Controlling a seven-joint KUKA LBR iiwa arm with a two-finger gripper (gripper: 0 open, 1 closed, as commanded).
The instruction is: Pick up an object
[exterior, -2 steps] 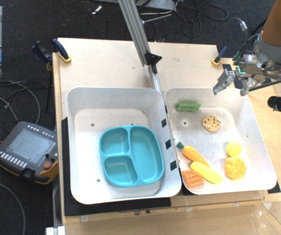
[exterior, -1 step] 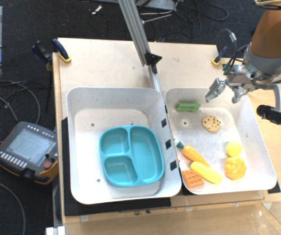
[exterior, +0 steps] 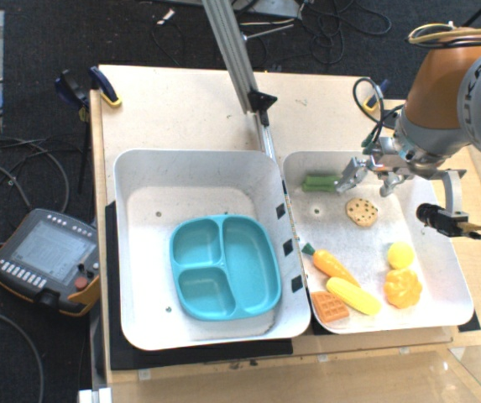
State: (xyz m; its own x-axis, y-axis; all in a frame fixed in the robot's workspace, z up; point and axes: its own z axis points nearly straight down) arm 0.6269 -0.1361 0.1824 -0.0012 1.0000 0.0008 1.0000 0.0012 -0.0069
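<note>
My gripper (exterior: 368, 181) hangs over the back of the right bin (exterior: 441, 263), its two fingers spread apart with nothing between them. One fingertip is close to the right end of a green oblong piece (exterior: 316, 182) lying at the bin's back left. A round speckled cookie (exterior: 361, 212) lies just in front of the gripper. Further forward are a carrot (exterior: 332, 264), a yellow banana-like piece (exterior: 353, 295), a waffle square (exterior: 331, 308), a lemon (exterior: 400, 255) and a lumpy yellow-orange item (exterior: 403, 288).
The left bin (exterior: 139, 225) holds a teal divided plate (exterior: 223, 265). A metal pole (exterior: 233, 44) slants up from between the bins. A teach pendant (exterior: 43, 260) lies on the floor at left. The grey arm (exterior: 450, 91) comes in from the upper right.
</note>
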